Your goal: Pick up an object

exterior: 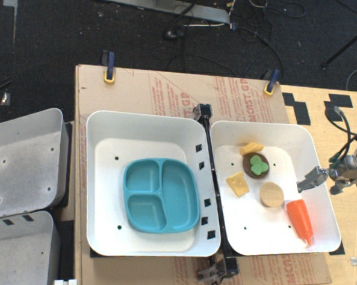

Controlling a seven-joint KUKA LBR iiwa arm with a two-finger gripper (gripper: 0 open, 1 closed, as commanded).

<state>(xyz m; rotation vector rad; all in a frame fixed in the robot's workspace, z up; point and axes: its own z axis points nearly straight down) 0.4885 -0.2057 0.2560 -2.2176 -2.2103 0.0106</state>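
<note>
Carrot (pixel 300 220), orange and plastic, lies in the right bin (pixel 327 178) nearest our gripper (pixel 322 178), which hovers at that bin's right rim holding nothing. We cannot tell how its jaws stand. We judge this the approach; next comes descending over one toy.

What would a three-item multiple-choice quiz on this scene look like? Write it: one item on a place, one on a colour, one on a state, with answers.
1. Where is the divided tray?
A. left bin
B. right bin
C. on the cardboard

2. What colour is the carrot-shaped toy?
A. green
B. blue
C. orange

3. The gripper is:
A. gripping the carrot
B. at the right bin's right rim, holding nothing
C. over the tray

Answers: 1 A, the tray lies flat in the left bin. 2 C, it is plainly orange. 3 B, it sits at the edge of the right bin, apart from every toy.
</note>
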